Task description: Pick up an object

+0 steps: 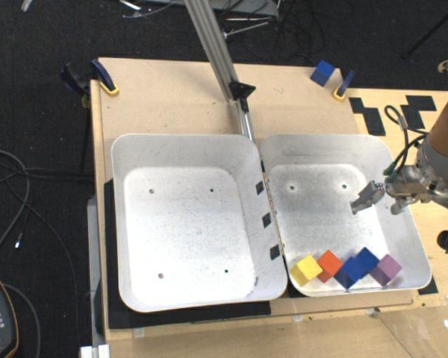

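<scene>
— What can't you make out?

— Most of my arm (pixel 442 149) is cut off at the right edge. My fingers (pixel 381 196) stand apart, clamped on nothing, above the right bin (pixel 321 162).

— And the blocks?

— Along that bin's near edge, touching in a row: yellow block (pixel 307 269), orange block (pixel 329 263), blue block (pixel 357 267), purple block (pixel 386 268). The left bin (pixel 183 218) lies beside it on the wooden surface (pixel 172 95). Farther off, a blue cube (pixel 323 71) sits at the surface's far edge; beyond is dark carpet (pixel 37 43).

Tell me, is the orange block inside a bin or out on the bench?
Inside. The orange block lies in the right bin, along its near wall, between the yellow block and the blue block.
</scene>
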`<state>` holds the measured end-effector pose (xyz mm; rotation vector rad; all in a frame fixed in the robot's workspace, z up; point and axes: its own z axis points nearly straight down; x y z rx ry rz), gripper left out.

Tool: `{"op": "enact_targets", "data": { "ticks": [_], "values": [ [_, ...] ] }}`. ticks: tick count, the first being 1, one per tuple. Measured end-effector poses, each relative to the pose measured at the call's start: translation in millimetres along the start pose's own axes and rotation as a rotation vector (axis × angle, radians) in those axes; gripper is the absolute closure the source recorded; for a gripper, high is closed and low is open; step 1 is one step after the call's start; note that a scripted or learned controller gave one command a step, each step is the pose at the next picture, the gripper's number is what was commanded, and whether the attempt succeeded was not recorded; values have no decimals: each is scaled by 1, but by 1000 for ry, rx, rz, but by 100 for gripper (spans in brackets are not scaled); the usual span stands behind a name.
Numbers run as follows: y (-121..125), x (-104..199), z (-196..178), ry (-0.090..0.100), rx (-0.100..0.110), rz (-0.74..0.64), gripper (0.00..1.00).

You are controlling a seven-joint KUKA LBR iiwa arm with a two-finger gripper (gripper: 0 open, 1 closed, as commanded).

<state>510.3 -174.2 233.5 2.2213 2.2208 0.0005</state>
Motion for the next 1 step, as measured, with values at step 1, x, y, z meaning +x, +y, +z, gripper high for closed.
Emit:
{"op": "enact_targets", "data": {
  "ticks": [1],
  "values": [
    [8,-3,119,2,8,1,0]
  ]
}}
